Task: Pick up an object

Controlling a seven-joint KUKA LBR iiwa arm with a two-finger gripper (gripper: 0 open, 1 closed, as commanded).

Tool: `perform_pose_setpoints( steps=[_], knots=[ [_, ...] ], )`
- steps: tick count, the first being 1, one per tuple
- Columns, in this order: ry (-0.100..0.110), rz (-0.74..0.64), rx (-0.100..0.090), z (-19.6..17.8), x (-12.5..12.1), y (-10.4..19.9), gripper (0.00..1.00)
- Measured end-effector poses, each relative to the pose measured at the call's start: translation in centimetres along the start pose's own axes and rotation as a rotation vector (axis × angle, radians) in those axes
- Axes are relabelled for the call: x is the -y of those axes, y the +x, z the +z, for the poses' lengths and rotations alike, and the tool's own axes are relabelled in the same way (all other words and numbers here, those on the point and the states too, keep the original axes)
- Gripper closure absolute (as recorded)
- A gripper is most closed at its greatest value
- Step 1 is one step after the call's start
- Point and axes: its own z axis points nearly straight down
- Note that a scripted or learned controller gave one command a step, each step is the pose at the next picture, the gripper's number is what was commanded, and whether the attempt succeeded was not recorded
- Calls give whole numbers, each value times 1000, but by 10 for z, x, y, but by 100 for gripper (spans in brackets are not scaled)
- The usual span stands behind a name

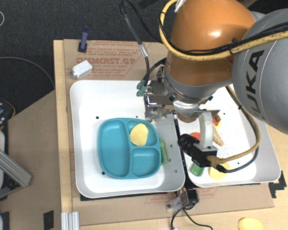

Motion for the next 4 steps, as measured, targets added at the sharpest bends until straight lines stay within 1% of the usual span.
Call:
perform_pose_setpoints(
  steps=[1,2,3,4],
  knots=[
    [-12,6,-4,-156,-2,29,100],
    [21,19,10,-30,1,-36,100],
    [5,11,5,-47,-1,-32,100],
    [2,10,5,-57,-1,-31,100]
  ],
)
